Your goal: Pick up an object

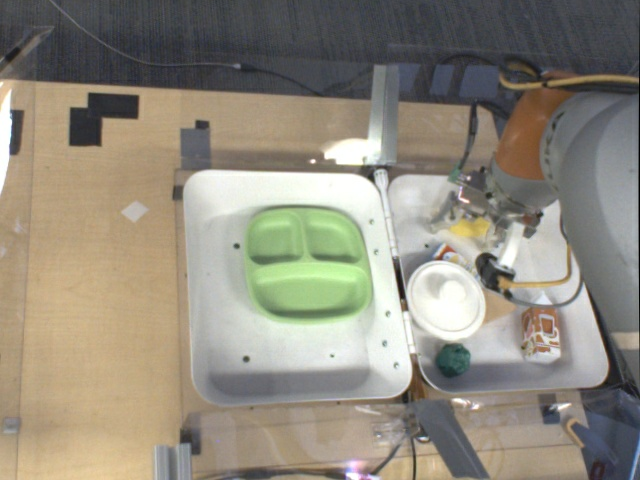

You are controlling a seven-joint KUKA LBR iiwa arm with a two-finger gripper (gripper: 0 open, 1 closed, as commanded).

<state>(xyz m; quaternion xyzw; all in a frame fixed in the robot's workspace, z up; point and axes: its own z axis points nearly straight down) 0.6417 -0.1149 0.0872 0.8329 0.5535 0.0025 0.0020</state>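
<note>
**Arm reaching into the crowded bin, grasp unconfirmed**

The grey arm (pixel 590 158) is leaning in from the right over the right-hand bin (pixel 585 373), its orange band (pixel 520 143) sitting just above the wrist. Well off to the pincer's left, the left-hand bin (pixel 200 298) is holding a green divided plate (pixel 305 263). The pincer (pixel 478 213) is hovering low at the far end of its own bin, and whether it is open, closed or gripping anything cannot be told from this angle. Just below it and toward the viewer, a white bowl (pixel 447 295) is sitting. To the pincer's right and nearer the viewer, a small orange-and-white carton (pixel 541 332) is lying. Directly beneath the pincer, apparently touching it, a yellow object (pixel 468 231) is showing, the likeliest target. Farthest toward the viewer, a dark green ball (pixel 454 360) is resting. Doing this step well probably means centring over the yellow object, closing only once both sides are bracketed, and lifting straight up, clear of the bowl's rim.
</note>
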